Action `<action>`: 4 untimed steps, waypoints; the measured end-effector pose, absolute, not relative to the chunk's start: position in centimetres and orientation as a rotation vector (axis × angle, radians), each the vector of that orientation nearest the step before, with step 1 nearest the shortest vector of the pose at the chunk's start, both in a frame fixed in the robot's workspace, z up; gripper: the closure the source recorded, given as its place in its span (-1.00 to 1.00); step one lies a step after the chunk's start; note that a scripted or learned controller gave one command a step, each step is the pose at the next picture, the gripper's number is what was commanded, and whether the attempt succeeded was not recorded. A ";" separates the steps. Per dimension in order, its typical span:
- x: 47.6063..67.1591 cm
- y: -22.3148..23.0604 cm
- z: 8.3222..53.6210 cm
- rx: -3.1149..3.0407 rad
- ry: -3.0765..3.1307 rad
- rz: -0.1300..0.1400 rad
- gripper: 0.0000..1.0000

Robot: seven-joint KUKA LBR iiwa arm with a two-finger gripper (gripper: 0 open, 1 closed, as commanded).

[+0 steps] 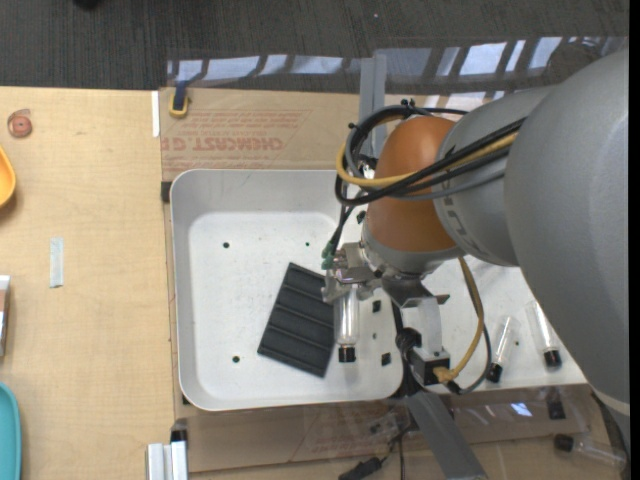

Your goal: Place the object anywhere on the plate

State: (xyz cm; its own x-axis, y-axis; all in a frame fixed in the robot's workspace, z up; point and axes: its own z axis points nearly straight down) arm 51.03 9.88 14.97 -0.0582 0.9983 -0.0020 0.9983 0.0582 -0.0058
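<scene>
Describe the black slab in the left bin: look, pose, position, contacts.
The slab is a flat black rectangle, matte, with parallel ridges or grooves running across it, rubber or plastic by its look. It lies flat on the floor of the left bin, turned at a slant, in the bin's lower right part. A clear tube with a dark end hangs by its right edge under the arm's wrist; whether they touch is unclear.

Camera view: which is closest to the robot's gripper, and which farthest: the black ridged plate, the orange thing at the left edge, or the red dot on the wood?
1. Black ridged plate, in the bin, right beside the gripper.
2. Orange thing, far left edge.
3. Red dot, upper left.

The last two are nearly level.
</scene>
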 end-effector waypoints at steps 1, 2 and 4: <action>50.5 2.0 28.1 -2.163 -2.279 0.005 1.00; 47.7 9.5 19.0 -1.871 -2.521 0.006 1.00; 48.3 14.9 20.8 -0.753 -3.048 0.002 1.00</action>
